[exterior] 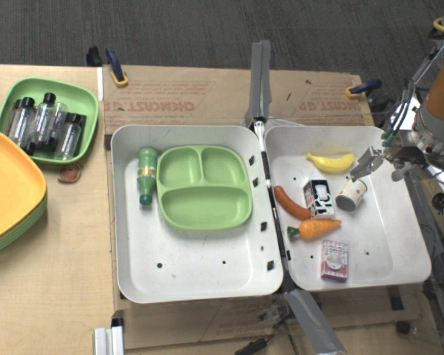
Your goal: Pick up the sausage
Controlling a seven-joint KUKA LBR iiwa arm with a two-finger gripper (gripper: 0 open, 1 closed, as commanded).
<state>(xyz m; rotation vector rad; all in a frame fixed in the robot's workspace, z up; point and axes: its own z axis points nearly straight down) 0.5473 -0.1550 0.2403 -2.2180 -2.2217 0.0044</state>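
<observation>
We see the end effector [371, 161] hovering over the right bin [399, 254], fingers apart, nothing btwn them. The sausage [291, 203] lies well to its left and lower, near the bin's left wall, w/ a small black-white box [319, 197] just beside it and the carrot [316, 228] below. Prob. light, smooth, rounded, so it may roll; we'd pinch mid-length, across the narrow width.
</observation>
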